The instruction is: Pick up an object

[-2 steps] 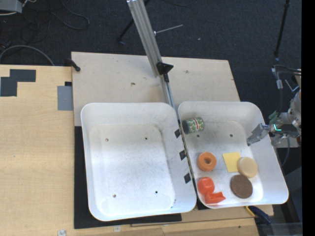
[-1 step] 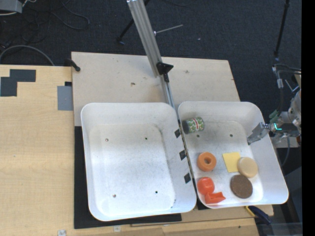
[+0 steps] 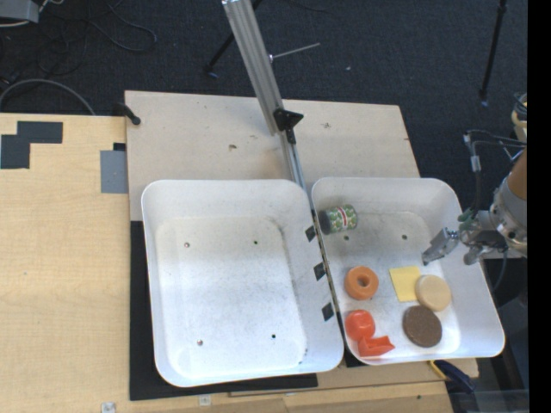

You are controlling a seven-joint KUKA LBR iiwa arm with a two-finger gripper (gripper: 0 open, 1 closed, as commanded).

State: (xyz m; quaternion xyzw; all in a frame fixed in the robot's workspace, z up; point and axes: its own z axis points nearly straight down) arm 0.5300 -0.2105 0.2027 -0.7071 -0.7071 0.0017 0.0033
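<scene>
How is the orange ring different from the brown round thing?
The orange ring has a hole through its middle; the brown disc is solid. The ring is bright orange, the disc dark brown. The ring looks slightly smaller and sits nearer the divider between the bins. Both are round and lie flat in the right bin.

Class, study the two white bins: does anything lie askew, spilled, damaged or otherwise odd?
Little stands out. The green can lies on its side near the right bin's divider edge rather than upright. The orange ring, yellow square, tan disc, brown disc and red piece lie flat and intact.
</scene>
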